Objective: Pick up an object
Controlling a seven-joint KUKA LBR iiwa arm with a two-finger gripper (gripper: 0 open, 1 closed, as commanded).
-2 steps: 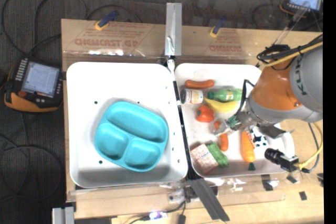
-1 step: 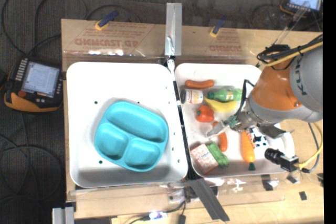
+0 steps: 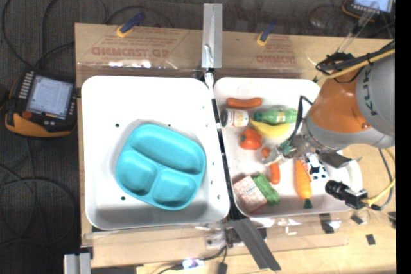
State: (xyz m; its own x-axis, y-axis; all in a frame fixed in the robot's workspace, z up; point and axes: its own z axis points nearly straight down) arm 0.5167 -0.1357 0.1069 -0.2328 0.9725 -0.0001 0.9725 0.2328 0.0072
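Note:
The right bin [image 3: 334, 205] holds several toy foods. A sausage [image 3: 244, 102] lies at the back, with a small jar [image 3: 236, 117] under it. Right of the jar are a green bottle [image 3: 276, 116] and a banana [image 3: 271, 130]. A red tomato [image 3: 250, 139] sits mid-bin, and a small carrot [image 3: 275, 172] lies below it. A big orange carrot [image 3: 302, 181] is further right. A pink box [image 3: 246, 193] and a green packet [image 3: 266, 189] lie at the front. My gripper [image 3: 290, 149] hangs low over the bin's middle, just right of the tomato and above the big carrot.
The left bin [image 3: 103, 99] carries a teal divided tray [image 3: 160, 165]. The arm's orange band [image 3: 337, 113] overhangs the right bin's right side. A metal divider post [image 3: 212, 35] stands between the bins at the back. Cables and a pendant [image 3: 42, 102] lie off the bench.

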